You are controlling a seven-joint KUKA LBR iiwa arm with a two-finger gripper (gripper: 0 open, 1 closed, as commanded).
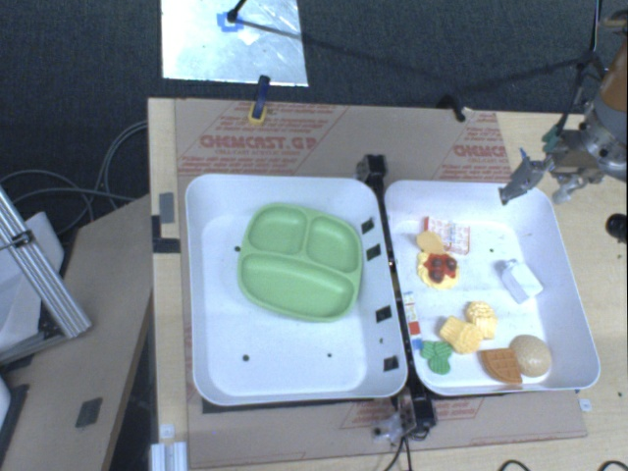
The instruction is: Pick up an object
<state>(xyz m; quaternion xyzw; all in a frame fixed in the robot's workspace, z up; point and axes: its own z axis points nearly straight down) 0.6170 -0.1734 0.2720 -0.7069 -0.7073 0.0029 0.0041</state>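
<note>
The right bin (569,292) holds several toy foods: a red-and-white packet (447,235), a yellow piece with red spots (440,269), a pale grey block (518,280), yellow corn-like pieces (469,327), a green broccoli piece (437,358), a brown waffle (501,365) and a beige bun (532,352). My gripper (542,185) hangs over the bin's far right corner, well above and behind the grey block. Its fingers (516,184) are spread open with nothing between them.
The left bin (216,351) carries a green divided plate (299,261). A black divider with clips (388,263) runs between the bins. A shiny metal sheet (234,27) lies behind the bench, and cables cross the back.
</note>
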